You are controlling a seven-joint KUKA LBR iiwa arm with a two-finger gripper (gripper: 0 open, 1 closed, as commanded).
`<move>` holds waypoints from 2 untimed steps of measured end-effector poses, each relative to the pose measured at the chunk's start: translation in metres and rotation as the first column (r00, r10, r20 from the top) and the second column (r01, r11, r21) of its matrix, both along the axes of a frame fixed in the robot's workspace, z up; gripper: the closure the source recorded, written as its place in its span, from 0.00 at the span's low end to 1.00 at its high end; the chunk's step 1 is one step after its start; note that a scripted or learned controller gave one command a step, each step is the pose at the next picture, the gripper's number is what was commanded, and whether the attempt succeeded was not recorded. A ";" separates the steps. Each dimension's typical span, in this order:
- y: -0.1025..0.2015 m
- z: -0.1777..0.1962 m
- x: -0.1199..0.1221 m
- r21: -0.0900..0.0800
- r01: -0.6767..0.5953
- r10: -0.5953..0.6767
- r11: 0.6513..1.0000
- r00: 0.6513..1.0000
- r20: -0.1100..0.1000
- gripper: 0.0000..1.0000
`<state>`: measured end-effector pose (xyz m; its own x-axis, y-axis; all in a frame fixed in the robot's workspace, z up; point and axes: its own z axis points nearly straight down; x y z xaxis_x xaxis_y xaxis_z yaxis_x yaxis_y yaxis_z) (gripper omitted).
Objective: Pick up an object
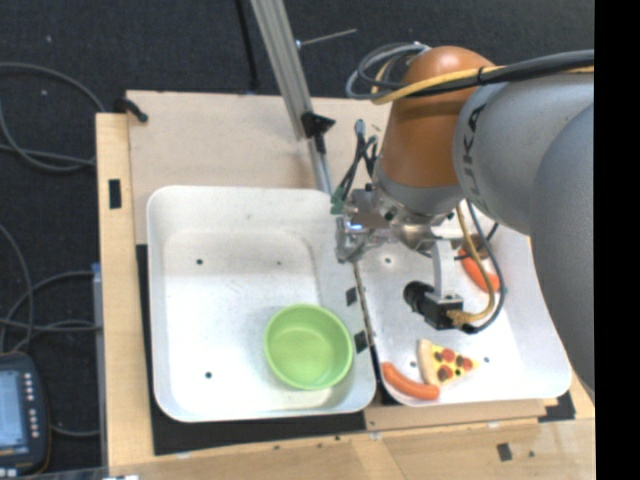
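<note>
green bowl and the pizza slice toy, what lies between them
In the camera view, the bins' adjoining rims separate the green bowl from the pizza slice.

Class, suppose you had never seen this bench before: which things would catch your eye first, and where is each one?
The big grey arm with its orange band reaches in from the right, over the right bin. A bright green bowl sits at the front of the left bin. A toy pizza slice and an orange sausage lie at the right bin's front edge.
</note>
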<state>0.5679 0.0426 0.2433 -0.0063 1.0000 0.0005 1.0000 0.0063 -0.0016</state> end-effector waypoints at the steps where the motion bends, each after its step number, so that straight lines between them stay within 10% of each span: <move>1: 0.041 -0.008 0.022 0.000 0.000 0.000 1.000 1.000 0.002 1.00; 2: 0.038 -0.007 0.021 -0.001 0.003 -0.003 1.000 1.000 0.001 0.00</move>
